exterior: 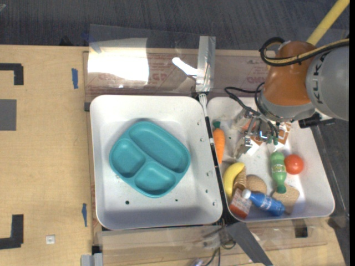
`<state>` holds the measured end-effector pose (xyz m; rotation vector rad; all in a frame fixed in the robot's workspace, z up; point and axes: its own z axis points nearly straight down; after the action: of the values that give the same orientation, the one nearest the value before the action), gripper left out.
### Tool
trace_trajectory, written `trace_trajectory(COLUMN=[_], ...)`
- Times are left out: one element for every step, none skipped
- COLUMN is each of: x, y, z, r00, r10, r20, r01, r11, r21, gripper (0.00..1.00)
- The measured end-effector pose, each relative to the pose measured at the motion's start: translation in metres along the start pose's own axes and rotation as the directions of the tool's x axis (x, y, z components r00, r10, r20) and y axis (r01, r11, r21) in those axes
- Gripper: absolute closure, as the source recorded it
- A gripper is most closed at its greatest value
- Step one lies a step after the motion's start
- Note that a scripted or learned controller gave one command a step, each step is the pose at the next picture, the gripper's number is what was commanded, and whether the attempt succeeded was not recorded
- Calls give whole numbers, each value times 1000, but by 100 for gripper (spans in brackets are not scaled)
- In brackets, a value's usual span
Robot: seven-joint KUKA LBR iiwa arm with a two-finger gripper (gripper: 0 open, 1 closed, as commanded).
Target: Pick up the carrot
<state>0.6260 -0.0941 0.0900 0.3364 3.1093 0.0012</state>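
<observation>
near edge, lower right of frame: a blue bottle (267, 202) lies on its side at the bottom of the right bin (320, 184), beside a red-and-white pack (240, 202) and some tan bread-like pieces (255, 183).
just above that: a banana (233, 176) curves along the bin's left side; a green bottle (278, 168) stands right of centre with a red tomato (294, 164) touching it.
left of centre: the left bin (108, 115) holds a teal divided plate (150, 157), nothing on it.
carrot: the carrot (219, 143) lies lengthwise against the right bin's left wall, green top toward the upper frame, just above the banana and apart from it.
my gripper: my gripper (257, 133) hangs in the upper middle of the right bin, to the right of the carrot and not touching it. its tip is a blur of metal and wires, so i cannot tell if it is spread or closed. nothing sits in it that i can see.
step in hand: approach, i judge; the pick is not yet made.
next move calls for: shifting toward frame left over the carrot, lining up across its narrow width, and minding the bin wall right beside it.
writing: "kuka" reads on my grey arm (333, 85) at the right edge; faint red print on the far cardboard (166, 68) is too small to read.
</observation>
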Motion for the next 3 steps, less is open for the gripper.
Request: trace_trajectory(x=[0,-2,-2], y=[2,3,4], z=[1,-11,-10], r00=[992,993,993], r10=[124,122,122], r20=[-4,2,0], r01=[-124,-122,-122], r11=[992,993,993], r21=[2,-1,0], gripper=[0,100,0])
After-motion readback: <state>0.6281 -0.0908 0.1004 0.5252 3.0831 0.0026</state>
